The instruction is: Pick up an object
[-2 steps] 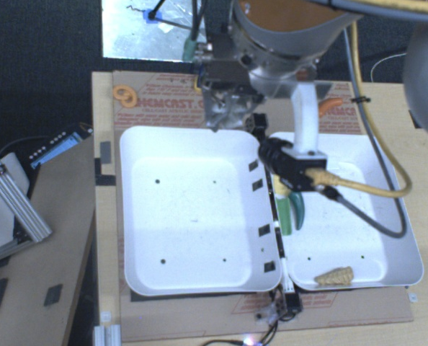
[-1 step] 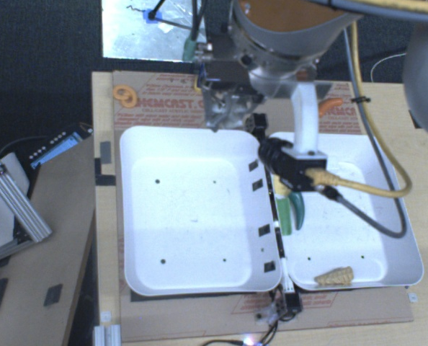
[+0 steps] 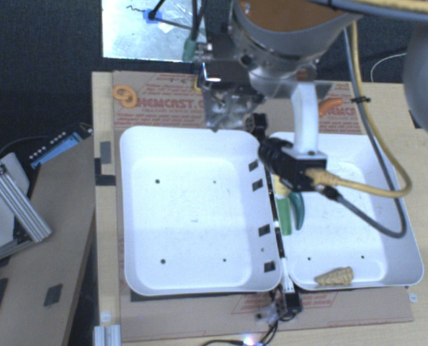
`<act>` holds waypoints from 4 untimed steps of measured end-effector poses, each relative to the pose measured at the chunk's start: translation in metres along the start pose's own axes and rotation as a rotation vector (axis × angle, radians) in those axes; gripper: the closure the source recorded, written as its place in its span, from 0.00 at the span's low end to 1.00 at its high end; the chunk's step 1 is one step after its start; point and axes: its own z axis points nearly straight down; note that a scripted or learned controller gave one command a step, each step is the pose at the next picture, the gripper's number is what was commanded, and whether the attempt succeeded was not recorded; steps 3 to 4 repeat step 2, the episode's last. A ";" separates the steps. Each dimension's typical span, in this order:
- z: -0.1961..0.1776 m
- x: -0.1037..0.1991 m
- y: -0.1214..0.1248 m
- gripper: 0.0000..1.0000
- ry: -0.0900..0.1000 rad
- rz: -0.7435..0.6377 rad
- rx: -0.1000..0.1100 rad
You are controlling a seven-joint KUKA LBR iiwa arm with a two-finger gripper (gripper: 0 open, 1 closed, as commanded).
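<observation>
From my seat at the remote station, the arm fills the upper middle of the camera view, its orange band and grey wrist hanging over the far edge of the two bins. The gripper sits low at the back rim of the left bin, near the corner where both bins meet. Its metal fingers are a dark, blurred cluster from here, and I cannot tell whether they are spread or closed, nor can I see anything between them.

The nearest candidates lie toward me and to the right of the jaws, in the right bin: a green curved object with a green stick-like piece just beside it, both close to the divider between the bins and partly under a black fitting with a yellow cable. They are near the jaws but apart from them. Further from the jaws, at the right bin's near edge, rests a tan, rough-textured lump, well apart from the gripper.
</observation>
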 end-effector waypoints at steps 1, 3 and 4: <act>0.000 0.000 0.000 1.00 0.000 0.000 0.000; 0.000 0.000 0.000 1.00 0.000 0.000 0.000; 0.000 0.000 0.000 1.00 0.000 0.000 0.000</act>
